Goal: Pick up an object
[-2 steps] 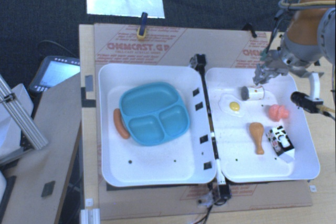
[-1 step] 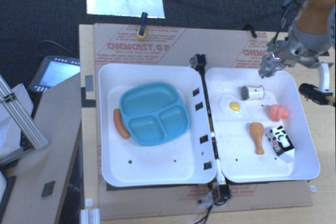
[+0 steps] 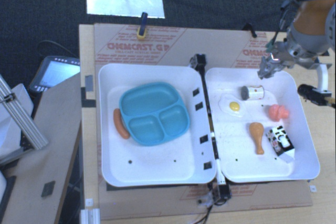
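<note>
Above, gripper [image 3: 268, 72] near bin rim, small can [image 3: 252, 93] just below-left.

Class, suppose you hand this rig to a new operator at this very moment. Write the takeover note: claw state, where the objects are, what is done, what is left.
Claw: above the far edge of the right bin, nothing seen between its fingers; open or shut cannot be told.
Right bin: small can lying on its side, fried egg, pink toy, drumstick, black-and-white box.
Left bin: blue divided plate, with a sausage beside it.
Done: nothing picked yet.
Left: lower onto one object, probably the can as it lies nearest, grasp and lift.
</note>
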Available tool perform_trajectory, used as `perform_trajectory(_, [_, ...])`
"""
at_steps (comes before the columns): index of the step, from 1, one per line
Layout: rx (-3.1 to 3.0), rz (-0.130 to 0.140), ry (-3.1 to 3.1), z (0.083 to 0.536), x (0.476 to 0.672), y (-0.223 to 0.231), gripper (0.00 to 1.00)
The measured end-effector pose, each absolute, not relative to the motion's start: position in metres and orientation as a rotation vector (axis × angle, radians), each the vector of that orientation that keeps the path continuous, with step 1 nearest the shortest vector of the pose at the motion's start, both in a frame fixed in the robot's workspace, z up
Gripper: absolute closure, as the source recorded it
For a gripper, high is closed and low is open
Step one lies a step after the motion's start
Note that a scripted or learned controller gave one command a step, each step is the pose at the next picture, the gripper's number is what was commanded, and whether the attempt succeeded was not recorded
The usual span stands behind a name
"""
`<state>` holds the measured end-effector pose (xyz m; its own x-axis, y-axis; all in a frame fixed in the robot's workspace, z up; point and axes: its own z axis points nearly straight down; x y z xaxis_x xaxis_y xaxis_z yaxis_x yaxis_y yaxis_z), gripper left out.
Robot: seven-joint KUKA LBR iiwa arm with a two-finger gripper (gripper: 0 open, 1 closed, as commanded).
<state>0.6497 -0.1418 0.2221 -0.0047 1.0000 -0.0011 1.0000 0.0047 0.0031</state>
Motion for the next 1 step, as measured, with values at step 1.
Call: perform_trajectory(1, [2.211, 0.003, 2.231, 0.2268, 0.637, -0.0851, 1.0])
